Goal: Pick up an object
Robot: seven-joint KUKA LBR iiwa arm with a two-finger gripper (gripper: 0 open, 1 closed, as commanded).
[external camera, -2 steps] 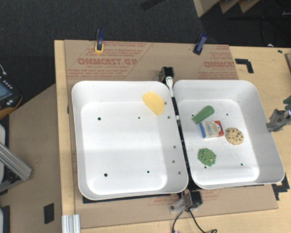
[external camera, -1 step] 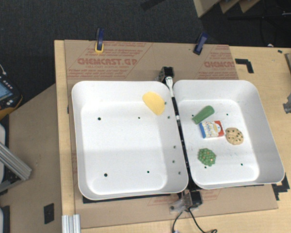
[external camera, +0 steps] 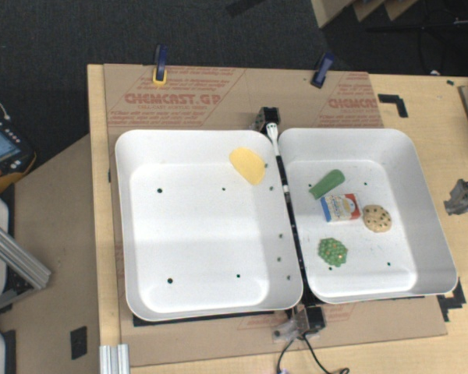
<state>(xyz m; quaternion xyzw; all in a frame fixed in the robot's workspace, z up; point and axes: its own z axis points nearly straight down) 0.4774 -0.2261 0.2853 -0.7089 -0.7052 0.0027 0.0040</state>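
The left bin (external camera: 140, 209) holds one yellow, rounded piece (external camera: 247, 164) near its far right corner. In the right bin (external camera: 421, 209) lie several small items close together. A green oblong piece (external camera: 327, 184) lies tilted at the far side. A small red, white and blue box (external camera: 340, 206) sits just in front of it. A round tan cookie with dark chips (external camera: 377, 218) lies to the right of the box. A green knobbly lump (external camera: 332, 252) rests nearer the front.
Both bins stand on a cardboard sheet (external camera: 218, 92) held by two blue clamps (external camera: 161, 65) at the back edge. A black divider strip (external camera: 287, 209) runs between the bins. A small grey part (external camera: 459, 197) juts in at the right edge.
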